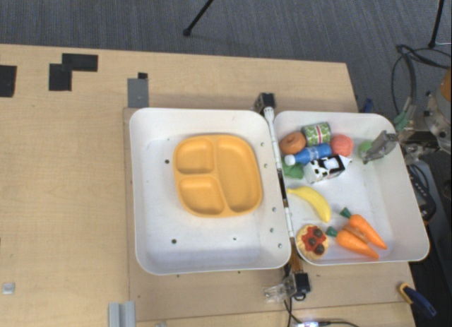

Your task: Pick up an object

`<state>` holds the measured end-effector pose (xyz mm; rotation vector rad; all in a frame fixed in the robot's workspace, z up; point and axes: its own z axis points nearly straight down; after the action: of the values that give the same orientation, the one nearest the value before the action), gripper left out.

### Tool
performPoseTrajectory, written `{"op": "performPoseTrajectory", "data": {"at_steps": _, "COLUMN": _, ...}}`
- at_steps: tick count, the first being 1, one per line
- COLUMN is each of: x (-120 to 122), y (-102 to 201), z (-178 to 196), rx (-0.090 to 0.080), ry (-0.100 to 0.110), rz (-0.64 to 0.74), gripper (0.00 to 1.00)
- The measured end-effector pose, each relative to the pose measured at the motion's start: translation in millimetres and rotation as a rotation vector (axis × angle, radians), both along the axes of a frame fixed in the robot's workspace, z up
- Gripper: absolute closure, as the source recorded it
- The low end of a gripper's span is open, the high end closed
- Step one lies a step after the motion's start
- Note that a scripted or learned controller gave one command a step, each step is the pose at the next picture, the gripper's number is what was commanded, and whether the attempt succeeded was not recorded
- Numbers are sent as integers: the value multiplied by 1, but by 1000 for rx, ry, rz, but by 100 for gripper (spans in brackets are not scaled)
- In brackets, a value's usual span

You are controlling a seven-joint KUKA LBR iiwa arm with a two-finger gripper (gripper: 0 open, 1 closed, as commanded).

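The right bin (395, 198) holds several toy items: a brown donut (291, 141), a green can (317, 133), a pink ball (342, 144), a blue bottle (311, 155), a black-and-white cow (329, 167), a banana (313, 203), two carrots (360, 234) and a small pizza (312, 241). My gripper (379, 147) hangs over the bin's upper right part, right of the pink ball, reaching in from the right edge. A small green piece (366, 150) shows at its tip. I cannot tell whether that piece is held.
The left bin (155, 220) carries a yellow divided plate (215, 175). A green item (292, 172) lies by the divider between the bins. Cables and arm hardware (431, 128) crowd the right edge. Bare bin floor lies between the cow and the carrots.
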<state>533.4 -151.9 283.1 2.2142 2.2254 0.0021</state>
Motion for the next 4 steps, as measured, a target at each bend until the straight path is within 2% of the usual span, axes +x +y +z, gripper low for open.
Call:
{"op": "performPoseTrajectory", "data": {"at_steps": 1, "x": -42, "y": -39, "z": -166, "rx": 1, "ry": 4, "rz": 168, "gripper": 0}}
{"op": "performPoseTrajectory", "data": {"at_steps": 2, "x": -45, "y": -35, "z": -196, "rx": -3, "ry": -3, "rz": 421, "gripper": 0}}
{"op": "performPoseTrajectory", "data": {"at_steps": 3, "x": -43, "y": -13, "z": -196, "rx": -10, "ry": -7, "rz": 872, "gripper": 0}}
{"op": "performPoseTrajectory", "data": {"at_steps": 4, "x": -40, "y": -13, "z": -184, "rx": -14, "ry": -13, "rz": 870, "gripper": 100}}
